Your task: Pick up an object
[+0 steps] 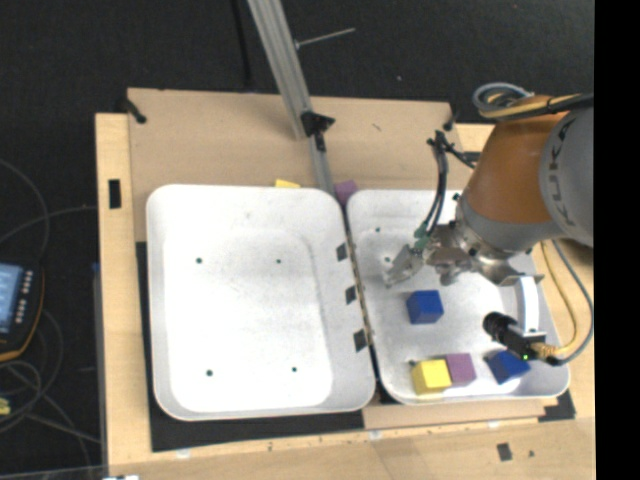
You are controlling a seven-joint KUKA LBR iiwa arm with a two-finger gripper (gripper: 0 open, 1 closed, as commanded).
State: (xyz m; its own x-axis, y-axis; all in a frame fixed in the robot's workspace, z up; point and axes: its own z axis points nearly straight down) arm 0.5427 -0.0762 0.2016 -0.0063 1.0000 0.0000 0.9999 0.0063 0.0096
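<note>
Jaws look too blurry to tell if spread or pressed together. The grey two-finger gripper (405,268) hangs near the small blue cube (425,306), holding nothing I can see. Next it must drop over that cube

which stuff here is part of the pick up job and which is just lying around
Job:
- hand
- blue cube
- yellow block
- purple block
- blue block
- right bin

Lying about:
- left bin
- metal pole
- handheld device

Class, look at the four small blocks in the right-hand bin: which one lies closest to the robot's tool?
The blue cube standing alone mid-bin, just below the tool. The yellow block, purple block and second blue block sit together along the bin's near edge.
</note>
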